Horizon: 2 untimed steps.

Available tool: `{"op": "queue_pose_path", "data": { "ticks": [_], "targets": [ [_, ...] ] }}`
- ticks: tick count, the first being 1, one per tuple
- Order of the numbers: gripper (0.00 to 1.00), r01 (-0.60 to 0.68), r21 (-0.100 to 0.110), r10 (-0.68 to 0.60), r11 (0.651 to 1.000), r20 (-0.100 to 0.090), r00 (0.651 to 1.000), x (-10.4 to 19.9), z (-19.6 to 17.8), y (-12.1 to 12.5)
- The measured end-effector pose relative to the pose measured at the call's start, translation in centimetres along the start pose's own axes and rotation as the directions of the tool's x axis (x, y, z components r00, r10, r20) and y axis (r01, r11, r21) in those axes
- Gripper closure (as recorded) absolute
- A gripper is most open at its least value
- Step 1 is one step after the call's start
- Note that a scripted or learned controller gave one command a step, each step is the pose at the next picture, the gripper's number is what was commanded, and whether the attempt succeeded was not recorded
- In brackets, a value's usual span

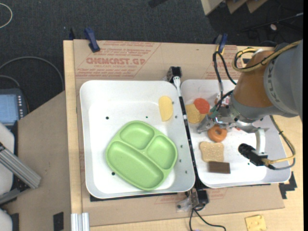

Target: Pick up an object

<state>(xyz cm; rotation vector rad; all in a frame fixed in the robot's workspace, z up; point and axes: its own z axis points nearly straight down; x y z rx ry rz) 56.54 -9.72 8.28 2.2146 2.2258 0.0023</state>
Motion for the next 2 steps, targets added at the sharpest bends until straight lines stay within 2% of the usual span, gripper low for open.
{"op": "queue_pose_path", "data": {
  "ticks": [1, 2],
  "targets": [
    [1.0, -0.006, -0.002, 0.006, 1.0, 0.001, 1.0, -0.3, -1.2, -0.1],
    [1.0, 0.005, -0.01, -0.005, 1.0, -0.003, 1.0, 7.3, -10.8, 2.6]
  ]
}}
